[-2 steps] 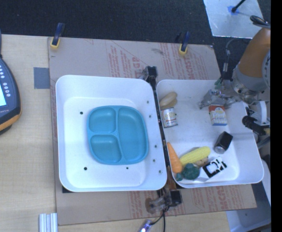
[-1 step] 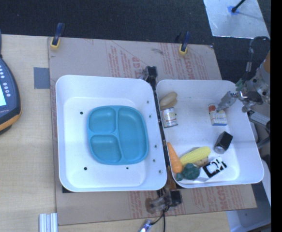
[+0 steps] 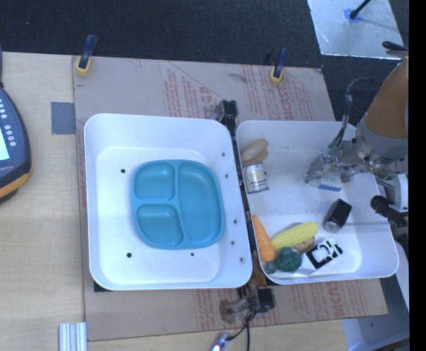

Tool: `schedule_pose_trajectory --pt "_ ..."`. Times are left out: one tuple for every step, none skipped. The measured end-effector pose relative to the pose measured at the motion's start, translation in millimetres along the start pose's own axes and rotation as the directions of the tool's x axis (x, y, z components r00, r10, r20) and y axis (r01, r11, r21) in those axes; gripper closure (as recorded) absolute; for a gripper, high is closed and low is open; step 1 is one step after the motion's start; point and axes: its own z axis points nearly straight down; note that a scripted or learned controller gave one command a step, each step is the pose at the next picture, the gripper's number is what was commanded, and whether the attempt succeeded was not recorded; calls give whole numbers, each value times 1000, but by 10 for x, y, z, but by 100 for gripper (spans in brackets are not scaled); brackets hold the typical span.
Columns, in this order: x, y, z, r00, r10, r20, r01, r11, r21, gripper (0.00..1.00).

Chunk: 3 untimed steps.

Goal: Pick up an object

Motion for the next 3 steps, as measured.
schedule_pose_trajectory --pt "-12 469 -16 1000 5 -2 -5 1000 -4 0" --pt "79 75 -123 1000 4 0 -4 1000 -2 0" --pt "-4 201 -11 1000 3 0 -3 1000 -4 0"
